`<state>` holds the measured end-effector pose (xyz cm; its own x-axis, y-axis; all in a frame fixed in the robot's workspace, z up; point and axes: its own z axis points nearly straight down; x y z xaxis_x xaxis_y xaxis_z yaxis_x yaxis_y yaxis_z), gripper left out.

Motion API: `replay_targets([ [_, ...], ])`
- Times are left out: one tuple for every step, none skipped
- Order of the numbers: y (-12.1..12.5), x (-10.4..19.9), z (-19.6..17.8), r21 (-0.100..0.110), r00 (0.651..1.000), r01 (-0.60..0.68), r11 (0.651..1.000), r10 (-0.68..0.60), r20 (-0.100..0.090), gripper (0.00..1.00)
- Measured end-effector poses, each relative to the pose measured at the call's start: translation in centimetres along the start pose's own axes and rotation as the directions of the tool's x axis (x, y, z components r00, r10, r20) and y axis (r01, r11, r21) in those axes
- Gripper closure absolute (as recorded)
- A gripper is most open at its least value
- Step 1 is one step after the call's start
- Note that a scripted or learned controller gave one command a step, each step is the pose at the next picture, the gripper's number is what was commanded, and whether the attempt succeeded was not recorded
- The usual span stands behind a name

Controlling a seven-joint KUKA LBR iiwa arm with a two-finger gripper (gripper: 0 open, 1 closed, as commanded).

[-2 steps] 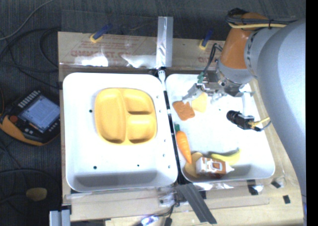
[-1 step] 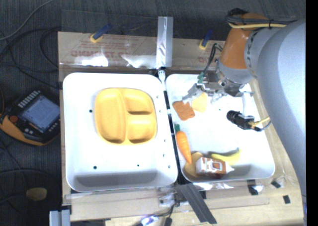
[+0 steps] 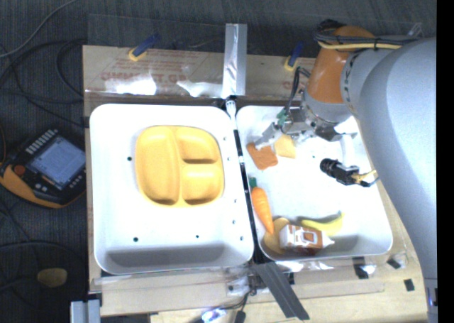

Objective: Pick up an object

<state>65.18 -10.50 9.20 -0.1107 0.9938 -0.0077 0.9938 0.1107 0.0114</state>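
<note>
Fingers [image 3: 282, 130] of our gripper [image 3: 292, 127] hang low in the right bin's [image 3: 369, 208] far left corner, just above a pale yellow wedge [image 3: 285, 147] and an orange block [image 3: 263, 156]; whether they are apart or together we cannot tell. Farther out in that bin we see a carrot [image 3: 261, 208] along the left wall, a banana [image 3: 323, 222] and a brown carton [image 3: 303, 239] near the front. A yellow divided tray [image 3: 179, 165] lies in the left bin [image 3: 113, 194] on our worktop [image 3: 106, 66].

One camera hangs above the bench [image 3: 106, 59], tilted down over both white bins [image 3: 106, 243], arm [image 3: 404, 101] entering right.
</note>
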Motion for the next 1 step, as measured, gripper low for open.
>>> replay_targets([
  [0.23,0.25,-0.01,-0.002,0.997,0.078,0.997,-0.078,0.002,0.00],
])
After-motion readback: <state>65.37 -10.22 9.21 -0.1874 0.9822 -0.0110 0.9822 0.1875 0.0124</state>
